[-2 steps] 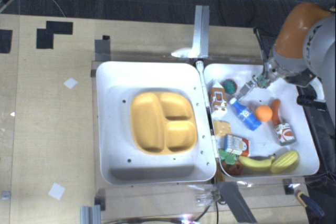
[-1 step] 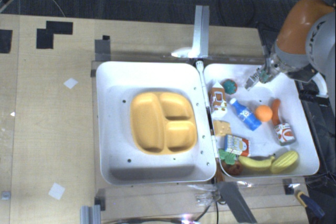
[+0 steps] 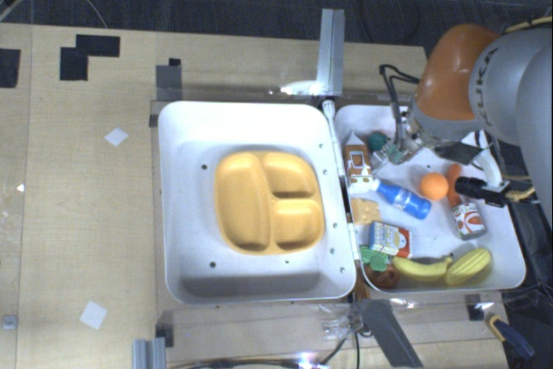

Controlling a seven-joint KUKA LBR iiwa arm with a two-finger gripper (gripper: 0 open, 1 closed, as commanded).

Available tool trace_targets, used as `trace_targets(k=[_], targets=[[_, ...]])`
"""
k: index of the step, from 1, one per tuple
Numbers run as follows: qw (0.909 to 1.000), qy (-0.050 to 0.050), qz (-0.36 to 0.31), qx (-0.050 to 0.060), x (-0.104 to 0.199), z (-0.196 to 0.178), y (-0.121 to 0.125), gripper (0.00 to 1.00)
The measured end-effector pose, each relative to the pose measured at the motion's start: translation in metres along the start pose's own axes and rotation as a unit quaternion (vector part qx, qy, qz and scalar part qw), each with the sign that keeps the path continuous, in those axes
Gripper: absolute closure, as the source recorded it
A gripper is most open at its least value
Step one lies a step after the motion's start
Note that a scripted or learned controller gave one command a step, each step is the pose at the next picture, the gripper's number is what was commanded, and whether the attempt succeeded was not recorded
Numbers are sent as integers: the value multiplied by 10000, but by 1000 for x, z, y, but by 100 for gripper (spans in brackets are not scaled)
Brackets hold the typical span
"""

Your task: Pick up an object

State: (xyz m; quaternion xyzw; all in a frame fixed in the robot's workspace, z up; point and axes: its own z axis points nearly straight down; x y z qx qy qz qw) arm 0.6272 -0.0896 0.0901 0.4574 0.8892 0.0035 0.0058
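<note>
I see the scene lit evenly and brightly from above. The left shallow white plastic bin [image 3: 251, 203] glares softly, with a grey shadow pooled along its near wall. My rounded orange-and-grey arm [image 3: 484, 91] reads slightly soft (small items beneath look blurred). The pale wooden bench [image 3: 78, 212] shows faint sheen.

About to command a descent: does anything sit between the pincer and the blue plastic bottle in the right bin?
Nothing visible blocks it. The pincer hangs over the right white bin near its upper left, and the blue plastic bottle lies just below it in the view, its top uncovered. A small orange ball lies close beside the bottle.
</note>
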Motion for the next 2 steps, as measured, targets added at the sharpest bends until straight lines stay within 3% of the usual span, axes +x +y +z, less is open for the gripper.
trace_targets(k=[1, 2], targets=[[9999, -82, 71, 19, -12, -2, -9, 0], [9967, -14, 809, -5, 20, -101, -12, 0]])
